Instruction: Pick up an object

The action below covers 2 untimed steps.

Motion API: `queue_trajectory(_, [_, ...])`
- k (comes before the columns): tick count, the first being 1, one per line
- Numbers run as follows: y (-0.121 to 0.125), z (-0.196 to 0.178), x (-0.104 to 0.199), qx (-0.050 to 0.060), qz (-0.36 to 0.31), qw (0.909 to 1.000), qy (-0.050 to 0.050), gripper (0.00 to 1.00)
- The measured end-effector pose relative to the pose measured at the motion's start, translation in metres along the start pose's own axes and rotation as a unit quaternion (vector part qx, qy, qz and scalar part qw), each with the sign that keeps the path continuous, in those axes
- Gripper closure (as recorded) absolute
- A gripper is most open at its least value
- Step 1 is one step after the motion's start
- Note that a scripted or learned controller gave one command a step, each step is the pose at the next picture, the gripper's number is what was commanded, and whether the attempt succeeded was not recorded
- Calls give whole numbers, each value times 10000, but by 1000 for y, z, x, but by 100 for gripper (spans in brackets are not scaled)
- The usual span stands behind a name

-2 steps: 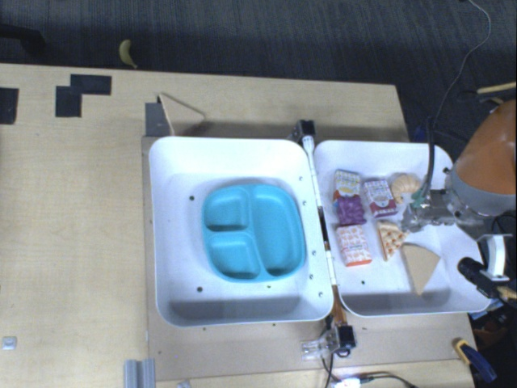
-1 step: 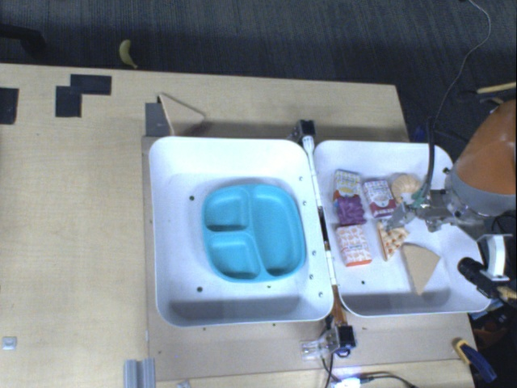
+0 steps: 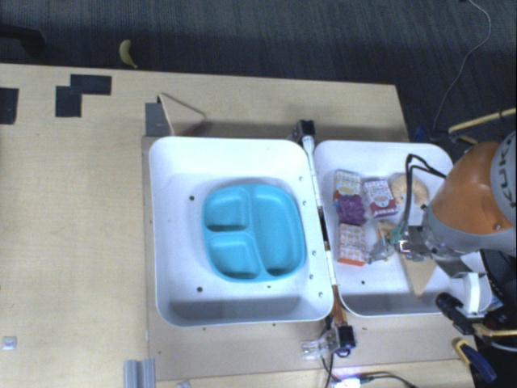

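A: Risks from here?

B: Crowding, mainly. The objects sit packed in the upper half of the right bin [image 3: 355,301], right of frame centre: a purple piece [image 3: 350,209], a red-and-white packet [image 3: 379,198] just beside it, another packet [image 3: 347,183] above, an orange-edged packet [image 3: 350,244] below, and a tan rounded item [image 3: 401,188] toward the arm. Several touch or overlap. My judgement: a descent into that cluster could land on two things at once, nudge one aside, or pinch a packet's edge that slips free on the lift.

A: Anything else?

B: The flat packets lie low on the bin floor. They look thin and slick, so a grip may close on nothing. Also the bin's wall is near the arm's side; a grab aimed at the tan item risks clipping the rim.

A: And the jaws?

B: Cannot tell. The arm [image 3: 472,204], orange band and grey wrist, fills the right edge of the frame and hangs over the right side of that bin. The gripper [image 3: 397,245] seems to sit low at the wrist's left, near some clear wrapping, but it is dark and muddled. Whether the jaws are spread or pressed together, I can't say, and I see nothing plainly held between them.

A: The left bin?

B: The left bin [image 3: 174,217] holds a blue divided tray [image 3: 254,230], centre of frame, well apart from the arm. The surface [image 3: 73,241] beyond is bare wood.
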<state>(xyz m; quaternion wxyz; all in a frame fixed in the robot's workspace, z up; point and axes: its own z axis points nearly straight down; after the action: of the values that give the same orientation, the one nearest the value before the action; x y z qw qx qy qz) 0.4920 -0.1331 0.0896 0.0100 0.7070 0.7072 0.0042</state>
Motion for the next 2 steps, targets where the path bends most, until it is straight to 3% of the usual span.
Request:
queue_trajectory(1, [2,-11,-1,-26,2,10000,-12,100])
queue_trajectory(2, [2,-11,-1,-22,0,10000,-10,0])
